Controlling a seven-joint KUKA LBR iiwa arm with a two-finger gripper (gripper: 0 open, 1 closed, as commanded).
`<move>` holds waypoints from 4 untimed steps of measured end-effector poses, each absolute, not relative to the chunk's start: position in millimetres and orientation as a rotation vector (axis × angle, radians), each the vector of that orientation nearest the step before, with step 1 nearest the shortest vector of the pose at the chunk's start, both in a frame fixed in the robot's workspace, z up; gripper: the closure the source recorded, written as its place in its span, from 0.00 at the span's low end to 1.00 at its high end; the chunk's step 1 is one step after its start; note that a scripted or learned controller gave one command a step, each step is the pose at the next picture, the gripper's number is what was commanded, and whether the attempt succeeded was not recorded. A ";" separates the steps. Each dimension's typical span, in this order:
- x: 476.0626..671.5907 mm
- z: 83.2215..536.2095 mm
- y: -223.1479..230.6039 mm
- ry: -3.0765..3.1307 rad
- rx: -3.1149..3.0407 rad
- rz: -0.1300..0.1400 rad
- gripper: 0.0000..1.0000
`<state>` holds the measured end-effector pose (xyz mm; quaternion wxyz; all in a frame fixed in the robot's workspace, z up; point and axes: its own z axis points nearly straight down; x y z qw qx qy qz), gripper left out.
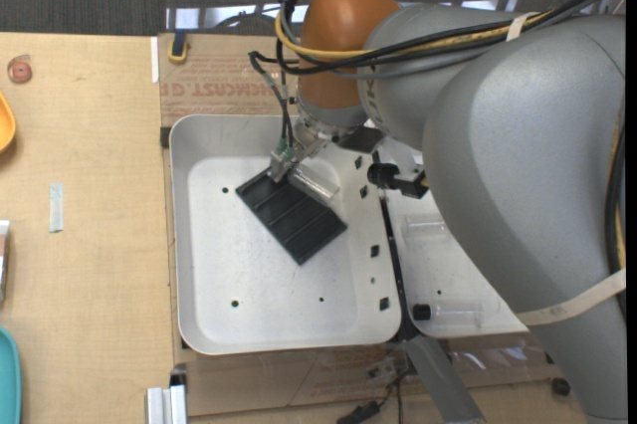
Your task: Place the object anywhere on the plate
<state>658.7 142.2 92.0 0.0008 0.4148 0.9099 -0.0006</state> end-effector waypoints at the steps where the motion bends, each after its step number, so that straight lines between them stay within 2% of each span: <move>1: 659.2 101.5 141.5 2.855 1.300 -0.003 1.00; 2: 647.0 162.5 200.7 2.881 1.249 -0.001 1.00; 3: 640.8 186.7 214.4 3.109 0.425 0.002 1.00; 4: 647.1 171.4 208.5 3.114 -0.396 0.002 1.00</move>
